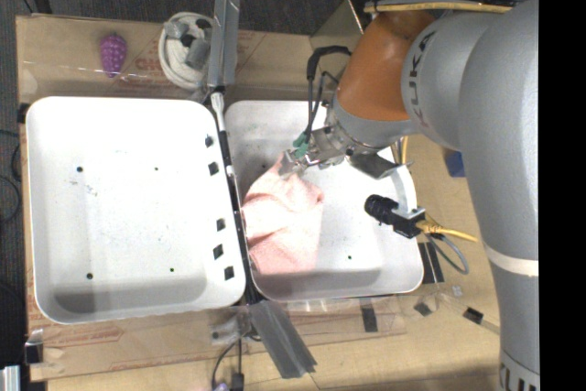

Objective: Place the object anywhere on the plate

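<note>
White plastic all round: the left bin [119, 206] lies wide and bare at frame left, while the right bin [366, 275] at centre is crowded, the grey arm [476, 59] looming over its upper right. Down at the gripper [307, 158] I can't tell how the jaws stand. It sits at the top edge of the pink cloth [282, 220], rumpled against the bin's left wall.

My arm [476, 78] is bulky grey with an orange band near the wrist. Dark KUKA lettering marks it. Black cables loop beside the wrist.
</note>
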You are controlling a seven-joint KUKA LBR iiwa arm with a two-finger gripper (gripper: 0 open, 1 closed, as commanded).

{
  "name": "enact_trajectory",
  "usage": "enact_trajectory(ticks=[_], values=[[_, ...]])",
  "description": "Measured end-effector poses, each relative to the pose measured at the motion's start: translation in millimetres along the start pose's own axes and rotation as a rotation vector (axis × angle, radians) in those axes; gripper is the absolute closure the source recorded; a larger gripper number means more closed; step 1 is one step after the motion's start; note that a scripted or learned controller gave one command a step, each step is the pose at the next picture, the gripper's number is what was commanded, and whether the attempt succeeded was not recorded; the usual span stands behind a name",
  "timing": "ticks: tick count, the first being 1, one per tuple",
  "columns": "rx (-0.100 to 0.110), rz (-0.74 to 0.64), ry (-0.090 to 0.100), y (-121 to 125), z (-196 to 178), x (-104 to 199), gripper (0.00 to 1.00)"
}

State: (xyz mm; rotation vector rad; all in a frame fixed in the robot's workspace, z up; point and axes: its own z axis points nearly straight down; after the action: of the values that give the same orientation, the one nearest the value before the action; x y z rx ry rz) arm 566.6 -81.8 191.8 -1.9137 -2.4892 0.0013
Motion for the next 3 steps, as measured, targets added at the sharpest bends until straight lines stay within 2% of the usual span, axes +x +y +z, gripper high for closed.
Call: enact_trajectory(ticks=[1,2,3], values=[[0.000,-0.006,0.000,0.7,-39.7,0.4,1.00],[0.003,-0.411,0.000,5.9,-29.4,54.4,1.00],[0.002,-0.816,0.000,11.9,-40.6,109.2,1.00]])
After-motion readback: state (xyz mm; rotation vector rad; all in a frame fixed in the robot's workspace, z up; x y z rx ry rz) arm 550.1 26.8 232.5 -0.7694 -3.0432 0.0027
